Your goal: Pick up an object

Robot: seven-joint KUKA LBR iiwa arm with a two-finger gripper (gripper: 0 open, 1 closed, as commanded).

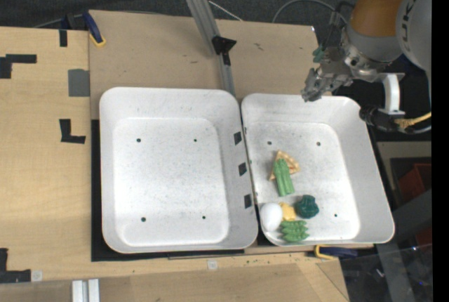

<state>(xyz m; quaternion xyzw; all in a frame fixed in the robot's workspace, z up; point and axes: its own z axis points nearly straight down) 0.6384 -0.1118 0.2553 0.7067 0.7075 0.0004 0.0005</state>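
Camera view: green stick toy (283,178) long axis near-far in right bin (365,153); jaws state unclear.

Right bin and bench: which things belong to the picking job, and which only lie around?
For the job:
- gripper
- green cob
- dark green lump
- white ball
- light green toy

Lying about:
- left bin
- metal rail
- blue clamp
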